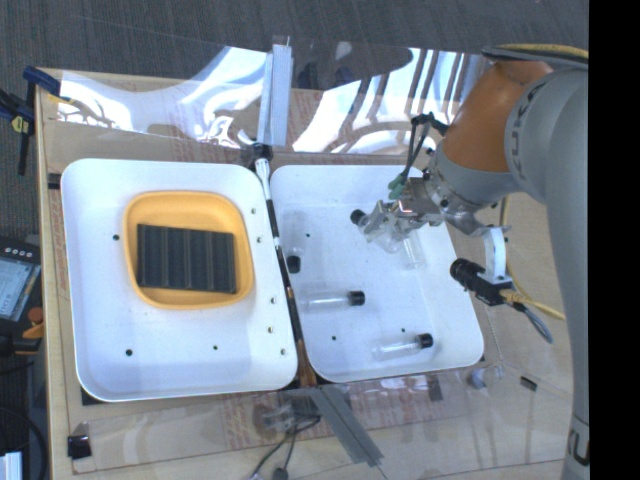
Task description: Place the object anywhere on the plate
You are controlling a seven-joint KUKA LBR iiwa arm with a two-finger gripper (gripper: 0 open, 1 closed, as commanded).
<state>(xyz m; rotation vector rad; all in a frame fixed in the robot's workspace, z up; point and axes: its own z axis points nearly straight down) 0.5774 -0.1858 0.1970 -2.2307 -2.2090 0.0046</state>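
Observation:
A yellow plate [187,211] with a dark ridged insert lies in the left bin [90,298]. The right bin [455,313] holds clear vials with black caps: one [332,298] near the middle, one [402,346] near the front edge. A third vial [368,220], with its cap pointing left, lies or hangs right at my gripper [398,216], which is low over the back of the right bin. Whether that vial is held is unclear. A small black object [293,263] sits near the divider.
A metal rail [280,258] divides the two bins. Reflective foil [220,98] and an upright post [276,88] stand behind them. The arm's black side fitting [480,280] hangs over the right bin's right rim.

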